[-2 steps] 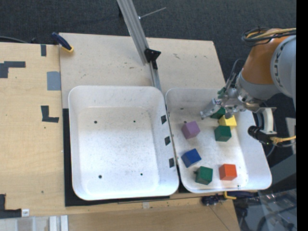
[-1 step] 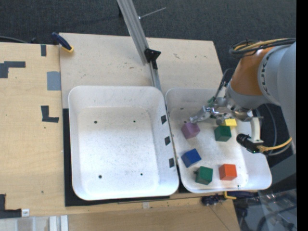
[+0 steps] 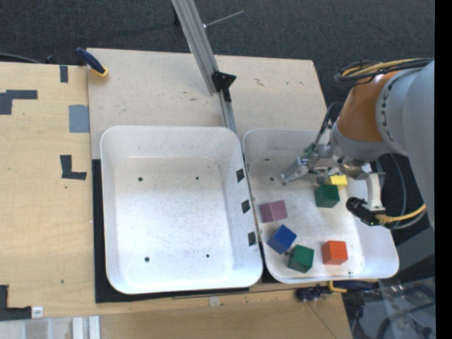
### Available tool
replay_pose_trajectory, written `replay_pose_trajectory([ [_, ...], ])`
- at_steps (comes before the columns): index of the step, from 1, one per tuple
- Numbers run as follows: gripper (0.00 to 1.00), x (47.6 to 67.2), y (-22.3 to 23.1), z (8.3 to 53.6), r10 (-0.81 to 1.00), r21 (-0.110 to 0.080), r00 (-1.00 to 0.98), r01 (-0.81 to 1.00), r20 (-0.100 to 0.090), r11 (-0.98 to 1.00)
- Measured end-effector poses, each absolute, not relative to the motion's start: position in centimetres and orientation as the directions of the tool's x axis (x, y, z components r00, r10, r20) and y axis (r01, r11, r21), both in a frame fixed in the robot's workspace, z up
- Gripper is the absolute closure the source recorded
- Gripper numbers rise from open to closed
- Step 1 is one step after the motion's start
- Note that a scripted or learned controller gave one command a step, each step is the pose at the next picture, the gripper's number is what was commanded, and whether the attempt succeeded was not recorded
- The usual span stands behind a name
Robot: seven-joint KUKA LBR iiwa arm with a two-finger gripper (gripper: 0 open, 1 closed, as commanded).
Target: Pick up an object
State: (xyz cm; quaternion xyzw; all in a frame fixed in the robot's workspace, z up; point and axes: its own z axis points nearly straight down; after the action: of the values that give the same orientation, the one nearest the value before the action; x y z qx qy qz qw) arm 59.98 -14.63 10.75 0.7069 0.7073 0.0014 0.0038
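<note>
Nearest to you, along the front of the right bin (image 3: 378,263), you are seeing an orange cube (image 3: 335,252) sitting beside a dark green cube (image 3: 301,258), with a blue cube (image 3: 282,238) just left of and behind the green one. A little farther back, a mauve cube (image 3: 272,210) is lying near the bin's left wall. Behind that, toward the right, a second green cube (image 3: 326,195) is resting with a small yellow block (image 3: 339,181) touching its far right corner. The gripper (image 3: 296,174) is hanging over the middle of this bin, just left of the yellow block, its metal fingers pointing left and down toward the bin floor; nothing is showing between them, and you cannot tell from here how far apart they are standing. The grey arm with its orange band (image 3: 360,115) is reaching in from the right above it. The left bin (image 3: 113,147) is sitting alongside, touching the right one. Farther back, on the tabletop (image 3: 155,83), a slanted metal rail (image 3: 198,37) is running toward the bins, and a blue and yellow clamp (image 3: 92,62) is lying at the far left corner.
</note>
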Motion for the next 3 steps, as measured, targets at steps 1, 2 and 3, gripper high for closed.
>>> replay_pose_trajectory([
  [1,1.00,59.7,-14.4,11.2,1.000,-0.002,-0.002,1.000,0.001,0.002],
  [2,1.00,60.0,-14.4,17.6,1.000,0.005,-0.002,1.000,-0.001,0.002],
  [3,1.00,60.3,-13.9,22.0,1.000,0.004,-0.002,1.000,-0.001,0.002],
])
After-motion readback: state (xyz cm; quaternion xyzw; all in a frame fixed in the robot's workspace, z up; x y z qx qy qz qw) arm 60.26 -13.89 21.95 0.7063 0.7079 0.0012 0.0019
